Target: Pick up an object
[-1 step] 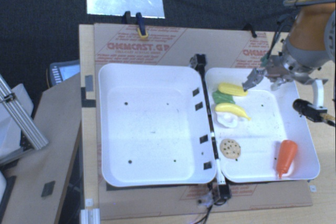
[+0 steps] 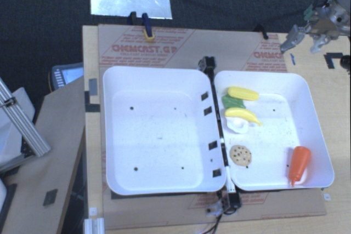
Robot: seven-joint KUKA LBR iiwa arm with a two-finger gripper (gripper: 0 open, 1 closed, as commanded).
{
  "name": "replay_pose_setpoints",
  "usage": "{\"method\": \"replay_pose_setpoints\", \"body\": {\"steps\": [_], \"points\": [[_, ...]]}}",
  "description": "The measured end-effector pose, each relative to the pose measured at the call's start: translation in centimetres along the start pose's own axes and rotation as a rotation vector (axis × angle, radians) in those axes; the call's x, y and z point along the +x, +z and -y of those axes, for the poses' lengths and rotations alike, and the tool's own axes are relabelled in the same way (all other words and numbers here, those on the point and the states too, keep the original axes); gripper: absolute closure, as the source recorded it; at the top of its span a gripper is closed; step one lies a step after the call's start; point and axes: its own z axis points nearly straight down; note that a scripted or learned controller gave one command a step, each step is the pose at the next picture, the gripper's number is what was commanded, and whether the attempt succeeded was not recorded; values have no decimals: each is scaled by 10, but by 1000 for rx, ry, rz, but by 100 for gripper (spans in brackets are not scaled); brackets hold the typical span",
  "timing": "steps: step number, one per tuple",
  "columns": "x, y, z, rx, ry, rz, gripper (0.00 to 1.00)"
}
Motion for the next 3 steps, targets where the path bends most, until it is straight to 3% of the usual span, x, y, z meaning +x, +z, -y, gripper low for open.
{"method": "replay_pose_setpoints", "body": {"steps": [1, 2, 3], "points": [[2, -5, 2, 8, -4, -2, 100], [103, -109, 11, 3, -7, -7, 100], [205, -155, 63, 10, -7, -8, 100]]}}
